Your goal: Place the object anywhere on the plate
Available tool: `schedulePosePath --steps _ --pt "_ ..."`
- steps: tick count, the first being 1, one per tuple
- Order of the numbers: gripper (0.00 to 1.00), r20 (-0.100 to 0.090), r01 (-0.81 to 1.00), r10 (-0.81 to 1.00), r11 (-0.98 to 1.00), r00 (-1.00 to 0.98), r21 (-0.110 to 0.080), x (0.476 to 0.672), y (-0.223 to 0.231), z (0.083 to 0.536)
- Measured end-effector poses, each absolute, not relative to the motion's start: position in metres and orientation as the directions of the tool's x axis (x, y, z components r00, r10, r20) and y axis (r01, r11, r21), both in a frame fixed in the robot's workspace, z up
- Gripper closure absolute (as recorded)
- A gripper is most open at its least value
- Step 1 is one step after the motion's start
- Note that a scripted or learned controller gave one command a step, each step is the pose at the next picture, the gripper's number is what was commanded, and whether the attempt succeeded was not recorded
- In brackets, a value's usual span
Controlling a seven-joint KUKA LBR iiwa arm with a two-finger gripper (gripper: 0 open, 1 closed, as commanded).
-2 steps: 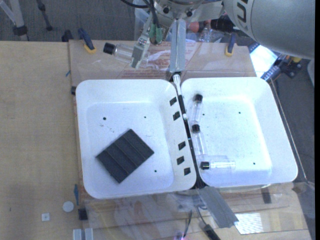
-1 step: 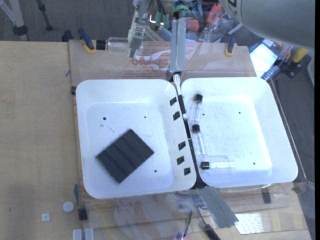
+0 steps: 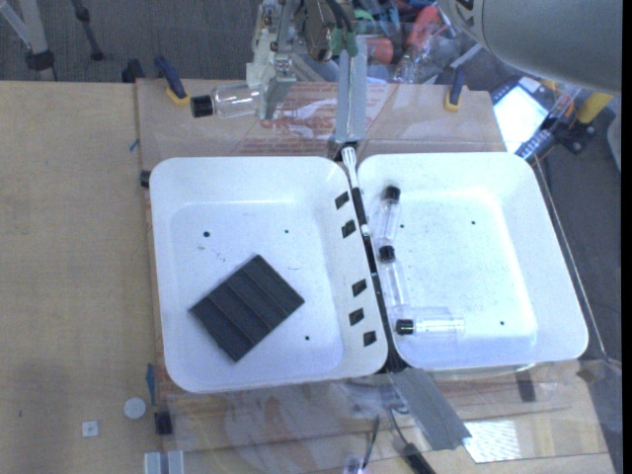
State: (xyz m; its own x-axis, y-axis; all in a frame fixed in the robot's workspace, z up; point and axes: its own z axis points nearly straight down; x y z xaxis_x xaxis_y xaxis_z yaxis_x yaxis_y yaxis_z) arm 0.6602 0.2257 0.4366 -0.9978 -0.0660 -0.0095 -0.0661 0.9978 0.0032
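- The gripper hangs at the top of the view, over the desk beyond the far rim of the left bin.
- It is pinching one end of a clear vial. The vial lies level and sticks out to the left, ending in a black cap.
- The vial is over bare desk, outside both bins and well apart from the plate.
- The plate is a dark ribbed rectangle. It lies flat in the left bin, turned at an angle, in the near half of the floor, with nothing on it.
- The right bin holds three spare vials along its left side:
  - one near the far end
  - one just below it, both running roughly along the wall
  - one lying crosswise near the front corner, black cap to the left
- A row of small black squares marks the rim where the two bins meet.
- The grey arm fills the upper right corner.
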Motion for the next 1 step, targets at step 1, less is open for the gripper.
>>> schedulePosePath --steps 1 --pt "1.00 -0.011 -0.372 -0.372 0.928 -0.928 0.001 0.6669 0.2216 0.4369"
